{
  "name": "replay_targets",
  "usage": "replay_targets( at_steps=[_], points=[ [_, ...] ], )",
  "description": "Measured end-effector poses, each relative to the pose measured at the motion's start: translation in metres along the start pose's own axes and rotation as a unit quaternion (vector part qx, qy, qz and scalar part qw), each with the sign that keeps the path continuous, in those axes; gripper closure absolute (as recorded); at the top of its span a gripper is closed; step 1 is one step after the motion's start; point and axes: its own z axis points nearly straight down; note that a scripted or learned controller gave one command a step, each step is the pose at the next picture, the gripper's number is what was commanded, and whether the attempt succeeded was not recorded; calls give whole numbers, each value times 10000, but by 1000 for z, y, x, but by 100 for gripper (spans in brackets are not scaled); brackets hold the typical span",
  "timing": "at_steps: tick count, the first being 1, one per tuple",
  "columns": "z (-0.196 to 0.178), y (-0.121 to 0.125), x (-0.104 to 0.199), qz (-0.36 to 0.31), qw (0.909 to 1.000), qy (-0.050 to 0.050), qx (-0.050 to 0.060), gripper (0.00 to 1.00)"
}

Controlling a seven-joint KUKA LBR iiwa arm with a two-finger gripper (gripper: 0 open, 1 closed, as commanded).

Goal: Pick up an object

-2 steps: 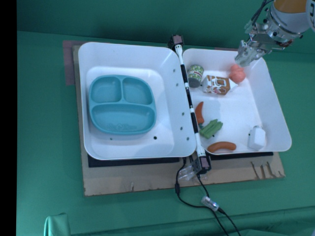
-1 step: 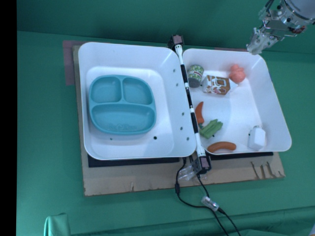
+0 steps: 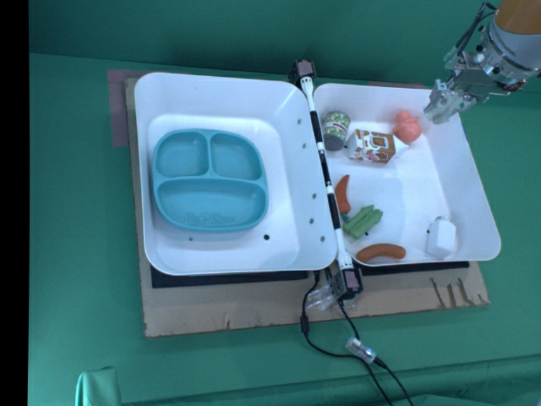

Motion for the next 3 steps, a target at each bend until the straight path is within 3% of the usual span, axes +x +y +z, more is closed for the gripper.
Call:
replay_targets(
  at_steps=[1,2,3],
  points=[
    [-21,46,-14,-8,10000,-5,-16,100],
    [6,21,11,-9,10000,4,0,100],
    [15,14,49,-15,10000,13,3,100]
  ],
)
